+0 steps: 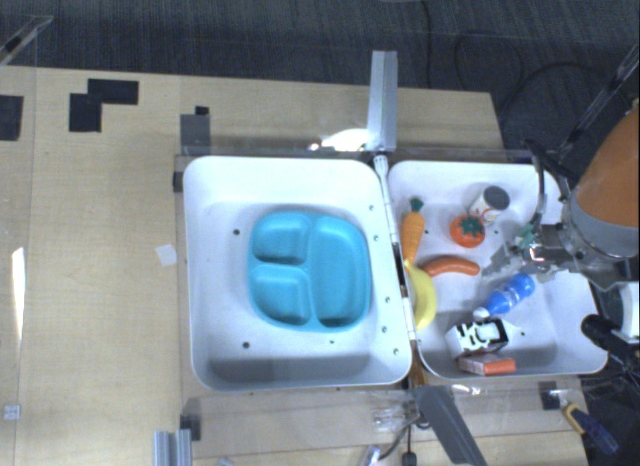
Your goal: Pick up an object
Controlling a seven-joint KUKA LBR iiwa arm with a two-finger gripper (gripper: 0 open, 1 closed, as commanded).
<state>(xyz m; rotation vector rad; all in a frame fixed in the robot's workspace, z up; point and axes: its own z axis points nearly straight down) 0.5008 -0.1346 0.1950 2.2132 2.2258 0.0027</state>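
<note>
The right bin (570, 354) holds several small items. An orange carrot (411, 234) lies by its left wall, with a yellow banana (424, 297) below it. A red tomato (467, 230), a grey round piece (494, 197) and an orange-red sausage (452, 267) lie toward the middle. A blue bottle (508, 294) lies tilted at centre right. A black-and-white toy (478, 334) and a small orange box (488, 364) rest near the front wall. My gripper (533, 247) hangs over the bin's right side, just above and right of the blue bottle, with nothing visibly held.
The left bin (210, 254) contains a blue divided plate (306, 269). A metal post (384, 104) rises behind the wall shared by the bins. The arm's orange band (612, 189) crosses the right bin's far right corner. Cables lie on the dark floor behind.
</note>
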